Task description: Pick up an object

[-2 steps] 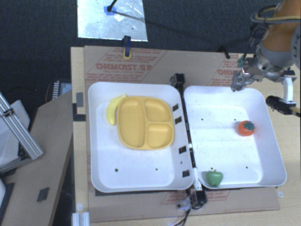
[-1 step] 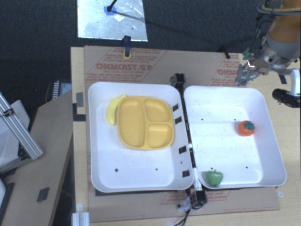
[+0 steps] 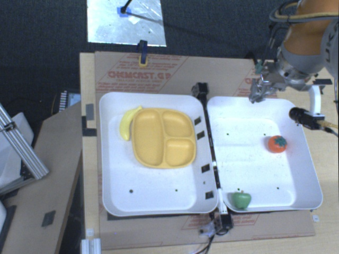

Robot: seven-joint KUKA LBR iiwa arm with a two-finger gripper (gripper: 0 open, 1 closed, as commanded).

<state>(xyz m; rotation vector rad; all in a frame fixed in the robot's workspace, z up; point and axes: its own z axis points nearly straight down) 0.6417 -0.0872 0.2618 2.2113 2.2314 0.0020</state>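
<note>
Right, I'm scanning near to far. Closest to cam, a green apple toy (image 3: 241, 199) is sitting at the near edge of the right bin (image 3: 249, 157), tucked by the corner nearest the divider. Mid-bin, toward the arm's side, an orange tomato-like toy (image 3: 276, 144) is lying well apart from it — that's my likeliest pick, I'm judging. Over in the left bin (image 3: 114, 168), a yellow divided plate (image 3: 161, 138) is resting w/ a banana (image 3: 127, 123) touching its left rim.

Farthest back, the gripper (image 3: 258, 95) is hanging over the right bin's far rim, near the back-left corner of that bin, touching nothing I can make out.

Step-wise I'm reading this as approach, pre-grasp: nothing is picked yet. Next move is calling for a shift toward the near side and arm side to get over the orange toy, then a straight descent.

The claw — too small and dark at this res; I can't tell how it's set. Nothing is showing in it.
</note>
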